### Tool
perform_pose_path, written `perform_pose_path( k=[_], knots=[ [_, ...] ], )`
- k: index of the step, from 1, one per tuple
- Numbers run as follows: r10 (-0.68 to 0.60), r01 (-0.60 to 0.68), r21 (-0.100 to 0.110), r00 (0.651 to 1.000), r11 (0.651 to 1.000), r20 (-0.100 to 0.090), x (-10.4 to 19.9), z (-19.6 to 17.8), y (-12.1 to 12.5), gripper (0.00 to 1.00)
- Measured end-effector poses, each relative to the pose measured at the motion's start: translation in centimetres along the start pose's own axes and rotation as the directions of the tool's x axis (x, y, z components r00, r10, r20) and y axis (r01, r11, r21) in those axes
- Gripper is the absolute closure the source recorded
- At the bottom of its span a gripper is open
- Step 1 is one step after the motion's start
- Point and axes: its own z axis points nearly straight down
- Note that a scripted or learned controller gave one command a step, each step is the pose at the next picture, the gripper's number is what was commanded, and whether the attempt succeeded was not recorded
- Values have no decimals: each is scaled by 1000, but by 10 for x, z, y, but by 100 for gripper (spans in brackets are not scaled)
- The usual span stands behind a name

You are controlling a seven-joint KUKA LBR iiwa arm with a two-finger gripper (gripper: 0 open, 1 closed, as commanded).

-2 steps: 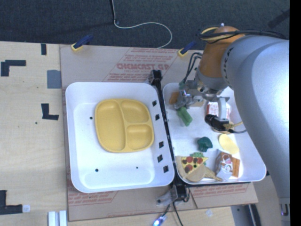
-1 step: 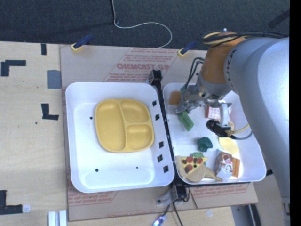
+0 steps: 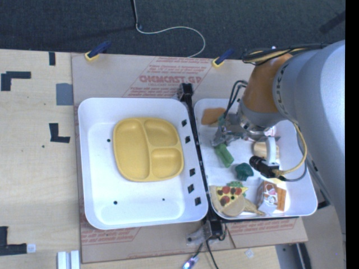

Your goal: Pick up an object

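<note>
- Nearest the camera, at the front edge of the right bin [image 3: 303, 209], lies a toy pizza slice [image 3: 231, 198], its pointed crust end aimed toward the bin's front right.
- Just beside the slice, to its right, sits a small orange and white carton [image 3: 274, 196], tilted a little.
- Behind the slice is a small dark green toy [image 3: 243, 170], and up and left of that a lighter green stick-shaped piece [image 3: 224, 154] lying at a slant.
- Over that green stick hangs the gripper [image 3: 222, 139], its dark metal fingers pointing down and left; the stick's upper end sits right at the fingertips, but from here I cannot tell whether it is between them or just under them, nor whether the fingers are spread or closed.
- At the back of the same bin, behind the gripper, an orange-brown piece [image 3: 212, 116] rests against the rear wall.
- A pale cylindrical item [image 3: 261, 148] shows just right of the gripper, partly hidden by the wrist and a black cable.
- The grey arm [image 3: 314, 94] with its orange band comes in from the right, covering much of the bin's rear half.
- In the left bin [image 3: 95, 150] lies a yellow divided plate [image 3: 148, 148], flat, well apart from the gripper.
</note>
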Motion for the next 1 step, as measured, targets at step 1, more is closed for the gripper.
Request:
perform_pose_path(
  k=[1],
  knots=[
    [0,0,-1,1000,1000,0,0,0,-24,0]
  ],
)
